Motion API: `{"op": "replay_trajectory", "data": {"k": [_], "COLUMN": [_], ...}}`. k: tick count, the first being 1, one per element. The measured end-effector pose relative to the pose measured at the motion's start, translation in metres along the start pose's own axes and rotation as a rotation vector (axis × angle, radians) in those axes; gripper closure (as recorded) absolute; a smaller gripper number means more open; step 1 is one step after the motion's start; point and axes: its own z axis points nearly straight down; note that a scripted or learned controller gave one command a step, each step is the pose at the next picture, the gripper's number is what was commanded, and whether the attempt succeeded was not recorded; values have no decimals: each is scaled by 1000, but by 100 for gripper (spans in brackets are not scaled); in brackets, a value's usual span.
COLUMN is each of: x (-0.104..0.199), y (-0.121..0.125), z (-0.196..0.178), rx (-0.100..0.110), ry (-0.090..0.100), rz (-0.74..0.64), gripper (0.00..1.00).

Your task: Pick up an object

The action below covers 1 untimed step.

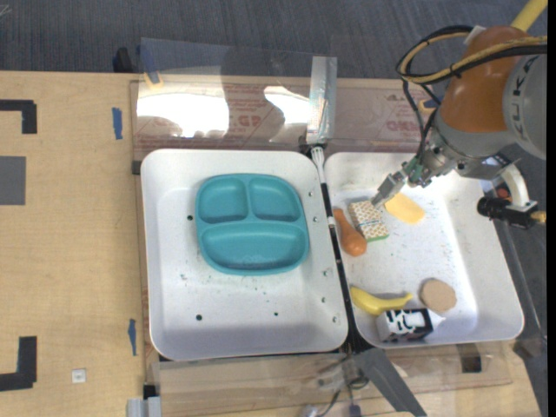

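This is a robotics lab set up for grasping trials, not a home or kitchen. A grey industrial arm with an orange band and looped yellow-and-black cables reaches over a plywood tabletop marked with blue tape strips and black tape squares. Two shallow white bins sit side by side behind a clear plastic shield, holding test props: a teal divided plate, toy food such as a banana and a carrot, over grey carpet.
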Motion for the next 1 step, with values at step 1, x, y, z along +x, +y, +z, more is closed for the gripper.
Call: {"op": "replay_trajectory", "data": {"k": [1], "x": [3], "y": [21], "z": [29], "rx": [5], "ry": [4], "rz": [47], "gripper": [0]}}
